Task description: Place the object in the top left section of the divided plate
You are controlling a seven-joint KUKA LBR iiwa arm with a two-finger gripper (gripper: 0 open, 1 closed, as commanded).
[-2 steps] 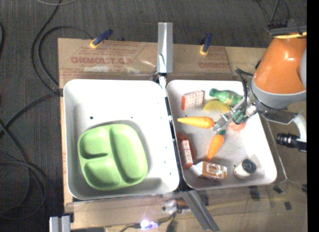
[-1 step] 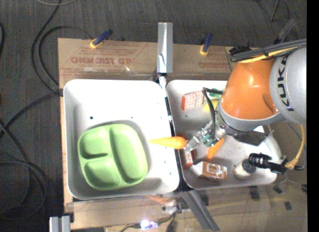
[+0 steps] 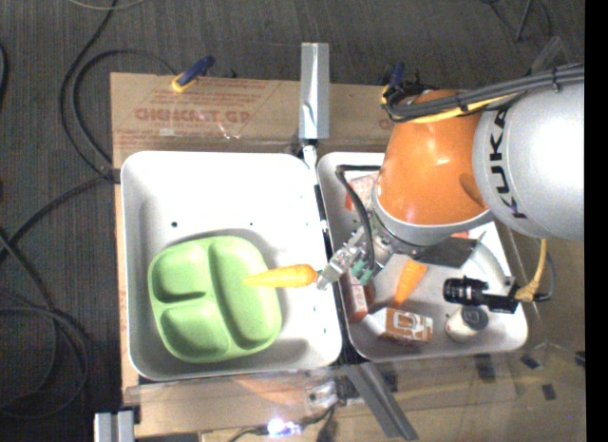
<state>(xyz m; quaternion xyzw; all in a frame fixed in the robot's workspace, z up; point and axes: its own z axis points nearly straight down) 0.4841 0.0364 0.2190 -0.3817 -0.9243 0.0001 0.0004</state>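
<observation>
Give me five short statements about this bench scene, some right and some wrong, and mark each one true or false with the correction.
1. The green divided plate sits in the left bin. True.
2. The carrot lies flat in the plate's lower left section. False: it is at the gripper, its tip over the plate's right edge.
3. The gripper is over the right bin. False: it is near the wall between the two bins.
4. The right bin holds several items, including a brown box. True.
5. A blue clamp sits on the cardboard behind the left bin. True.
</observation>
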